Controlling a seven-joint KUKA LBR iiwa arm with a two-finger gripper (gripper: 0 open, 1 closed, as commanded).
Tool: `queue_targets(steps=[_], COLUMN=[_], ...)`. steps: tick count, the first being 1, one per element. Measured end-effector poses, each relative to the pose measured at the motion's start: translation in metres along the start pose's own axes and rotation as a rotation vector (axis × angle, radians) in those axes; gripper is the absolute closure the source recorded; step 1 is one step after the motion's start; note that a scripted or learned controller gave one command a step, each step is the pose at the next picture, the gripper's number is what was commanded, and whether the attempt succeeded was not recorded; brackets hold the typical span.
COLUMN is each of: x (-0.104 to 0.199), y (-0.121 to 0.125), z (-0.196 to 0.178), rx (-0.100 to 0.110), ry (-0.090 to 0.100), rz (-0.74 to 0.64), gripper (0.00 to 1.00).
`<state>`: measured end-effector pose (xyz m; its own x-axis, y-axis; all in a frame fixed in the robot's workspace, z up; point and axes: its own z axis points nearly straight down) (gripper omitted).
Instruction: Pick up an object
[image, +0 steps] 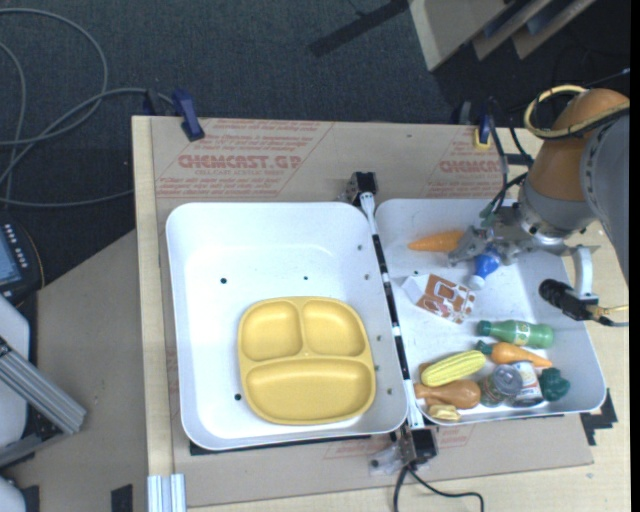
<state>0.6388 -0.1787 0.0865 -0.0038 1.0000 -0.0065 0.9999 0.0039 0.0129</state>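
My gripper (487, 248) hangs low over the back of the right bin (578, 312), reaching in from the right. It stands open, its dark fingers spread to either side of a small blue object (486, 266) that lies on the bin floor just beneath them. An orange carrot (437, 241) lies just left of the gripper. A brown-and-white packet (446, 296) sits in front of it.
The right bin's front holds a green bottle (515, 332), a second carrot (520, 354), a corn cob (452, 368), a can (507, 382) and a green broccoli piece (553, 384). A yellow divided plate (305, 358) lies in the left bin (200, 270).
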Motion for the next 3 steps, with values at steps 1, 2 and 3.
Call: queue_targets(steps=[1,2,3], x=[0.0,-0.001,0.069], y=[0.021,0.02,0.02], z=[0.007,-0.003,0.006], rx=[0.05,0.048,0.051], ry=[0.01,0.009,0.005], rz=[-0.003,0.0,0.004], gripper=[0.0,1.0,1.0])
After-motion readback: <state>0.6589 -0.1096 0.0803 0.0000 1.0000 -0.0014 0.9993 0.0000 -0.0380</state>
